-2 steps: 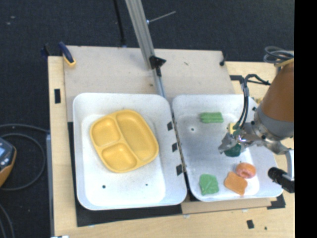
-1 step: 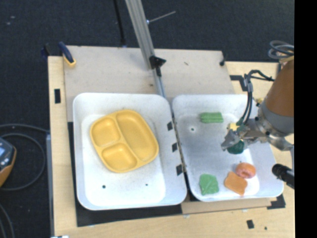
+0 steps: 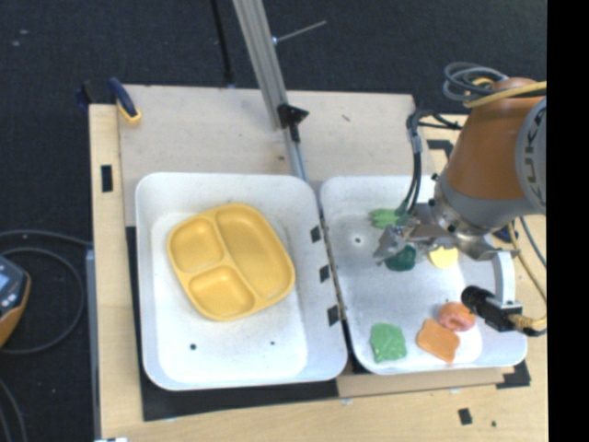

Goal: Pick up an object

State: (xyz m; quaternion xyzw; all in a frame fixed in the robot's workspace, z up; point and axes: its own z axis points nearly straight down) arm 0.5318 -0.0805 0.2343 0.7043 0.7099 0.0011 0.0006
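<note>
A small dark green rounded object [image 3: 401, 261] lies on the floor of the right bin [image 3: 361, 339], directly beneath the gripper [image 3: 398, 245], whose fingers reach down to its top edge; how wide they stand, and whether they grip it, I cannot tell. Around it (taking it as the clock's centre) sit a lighter green piece [image 3: 384, 217] at 11, a yellow block [image 3: 444, 257] at 3, a pink piece [image 3: 456, 317] and an orange block [image 3: 438, 340] at 4 to 5, and a green square [image 3: 387, 342] at 6. The left bin [image 3: 156, 357], at 9, holds a yellow divided plate [image 3: 230, 261].

tray [image 3: 230, 261] in left bin [image 3: 156, 339], right bin [image 3: 354, 201] (several small objects) beside it
</note>
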